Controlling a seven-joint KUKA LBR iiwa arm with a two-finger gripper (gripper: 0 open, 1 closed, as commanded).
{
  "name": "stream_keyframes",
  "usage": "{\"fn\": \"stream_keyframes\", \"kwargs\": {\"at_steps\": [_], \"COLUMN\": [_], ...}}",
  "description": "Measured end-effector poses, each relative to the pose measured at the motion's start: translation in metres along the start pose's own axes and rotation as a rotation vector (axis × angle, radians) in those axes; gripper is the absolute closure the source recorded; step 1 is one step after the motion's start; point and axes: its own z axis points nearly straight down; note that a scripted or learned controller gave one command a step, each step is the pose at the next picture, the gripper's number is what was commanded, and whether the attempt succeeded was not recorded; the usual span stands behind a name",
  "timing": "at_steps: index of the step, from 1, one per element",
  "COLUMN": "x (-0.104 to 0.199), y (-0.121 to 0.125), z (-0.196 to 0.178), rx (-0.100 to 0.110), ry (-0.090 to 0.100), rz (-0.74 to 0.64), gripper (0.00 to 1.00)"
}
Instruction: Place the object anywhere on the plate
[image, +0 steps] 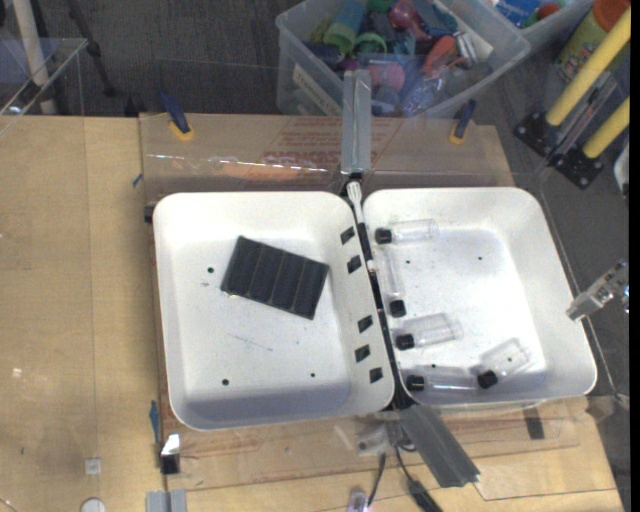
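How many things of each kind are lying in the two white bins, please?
Dark grey ribbed rectangular plate: 1
Clear plastic vials with black caps: 4
Total: 5

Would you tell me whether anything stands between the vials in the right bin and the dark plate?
Yes: the bins' raised, adjoining rims form a ridge between the vials and the plate in the left bin. Nothing else visible lies between them.
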Motion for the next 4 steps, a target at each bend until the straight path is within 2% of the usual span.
{"fn": "stream_keyframes", "kwargs": {"at_steps": [1, 2, 3, 4], "x": [0.008, 0.009, 0.013, 0.004], "y": [-0.007, -0.007, -0.004, -0.002], "z": [-0.012, 0.021, 0.000, -0.028], "rx": [0.000, 0.001, -0.001, -0.001], "ry": [0.001, 0.004, 0.001, -0.001], "rz": [-0.149, -0.128, -0.128, -0.204], "gripper": [1.00, 1.00, 1.00, 1.00]}}
